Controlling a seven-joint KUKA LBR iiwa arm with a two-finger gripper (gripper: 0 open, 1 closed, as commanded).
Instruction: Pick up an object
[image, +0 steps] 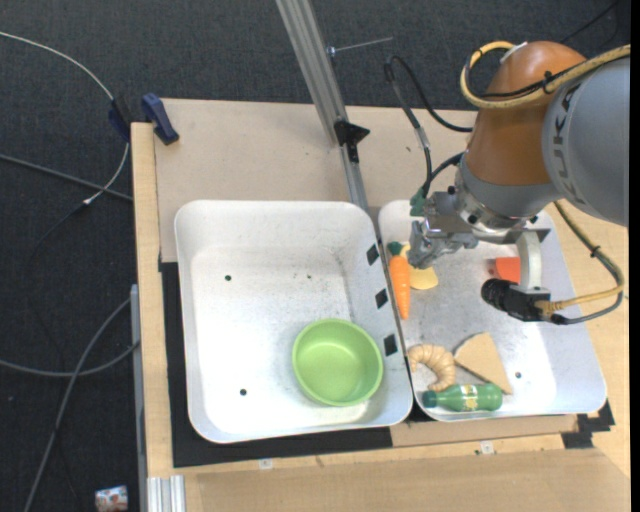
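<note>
Arm low over the right bin (590, 375), jaws hanging at its upper left corner.

Gripper (428, 243) poised just above the carrot (400, 285) and a pale round slice (424, 279); spread of the jaws impossible to tell, nothing visibly held. Nearer the front of the same bin: croissant (435, 362), tan wedge (484, 359), green bottle (462, 398) lying flat. Orange-red piece (507, 269) beside the wrist. Green bowl (337, 361) alone in the left bin (260, 250) on the worktop (250, 150).
</note>
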